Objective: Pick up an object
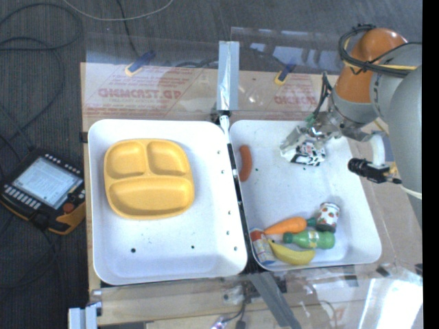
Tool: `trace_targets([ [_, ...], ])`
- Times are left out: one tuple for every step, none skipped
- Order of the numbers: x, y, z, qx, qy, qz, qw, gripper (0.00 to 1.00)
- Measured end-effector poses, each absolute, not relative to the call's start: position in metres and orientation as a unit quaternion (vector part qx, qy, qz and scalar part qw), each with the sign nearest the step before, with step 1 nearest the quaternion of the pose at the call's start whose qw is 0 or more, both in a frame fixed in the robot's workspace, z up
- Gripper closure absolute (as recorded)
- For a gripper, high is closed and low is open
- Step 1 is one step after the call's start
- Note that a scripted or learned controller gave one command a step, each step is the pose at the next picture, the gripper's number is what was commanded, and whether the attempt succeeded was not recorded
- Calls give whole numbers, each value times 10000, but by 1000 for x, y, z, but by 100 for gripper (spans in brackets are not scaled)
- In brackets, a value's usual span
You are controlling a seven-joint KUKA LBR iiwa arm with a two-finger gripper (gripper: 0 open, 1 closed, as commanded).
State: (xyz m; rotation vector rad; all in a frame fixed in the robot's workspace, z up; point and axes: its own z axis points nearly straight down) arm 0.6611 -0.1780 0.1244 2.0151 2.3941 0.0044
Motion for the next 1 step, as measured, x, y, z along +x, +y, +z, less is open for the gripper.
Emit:
trace_targets([
  [674,-194,116,6056,7956,106,163,0],
])
